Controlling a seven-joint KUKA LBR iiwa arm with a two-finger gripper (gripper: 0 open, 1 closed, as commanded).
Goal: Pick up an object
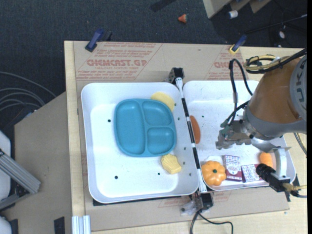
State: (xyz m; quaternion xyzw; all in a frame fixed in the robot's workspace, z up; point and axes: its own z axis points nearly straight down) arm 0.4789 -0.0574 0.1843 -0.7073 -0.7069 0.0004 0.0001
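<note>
orange toy pumpkin (214,173) sat at the right bin's (209,89) near edge, probably light, stiff and slick, best pinched across its ribs; whether the gripper (229,139) above it was clenched, i couldn't tell.

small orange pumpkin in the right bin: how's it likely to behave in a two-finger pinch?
The small orange pumpkin looks round and glossy, so it probably slips or squirts out of a pinch. Its rounded body suggests it may roll if nudged, though the right white bin wall and the patterned flat packets beside it could stop it. It seems a light toy.
</note>
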